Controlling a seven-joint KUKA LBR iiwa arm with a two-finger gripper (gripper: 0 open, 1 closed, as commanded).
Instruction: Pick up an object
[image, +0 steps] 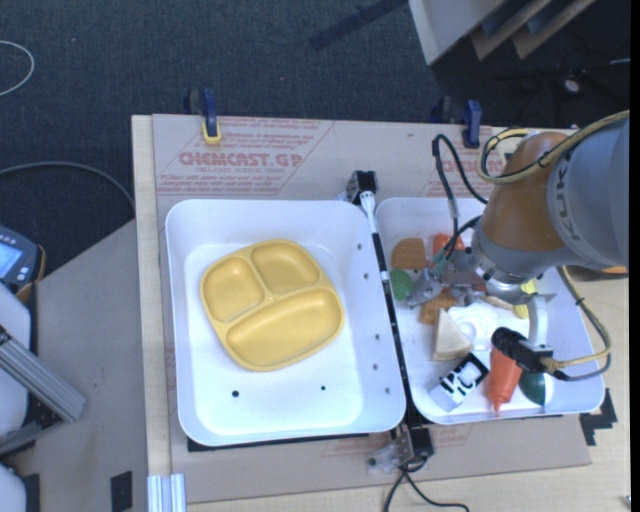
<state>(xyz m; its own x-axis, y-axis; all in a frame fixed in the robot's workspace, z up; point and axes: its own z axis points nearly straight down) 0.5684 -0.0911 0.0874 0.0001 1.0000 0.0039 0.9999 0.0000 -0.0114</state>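
Gripper (432, 283) amid crowded toys, yellow tray (271, 302) apart

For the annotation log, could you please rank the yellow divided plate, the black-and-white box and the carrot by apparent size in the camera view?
1. yellow divided plate, by far the largest.
2. black-and-white box.
3. carrot; it looks close to the box in area, so these two are uncertain.

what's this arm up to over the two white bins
A grey robot arm with an orange band is reaching into the right-hand white bin, its claw down among a jumble of small items: a tan wedge-shaped block, an orange carrot-like piece, a black-and-white box. Nothing is visibly lifted yet. The left white bin holds a yellow three-compartment plastic tray.
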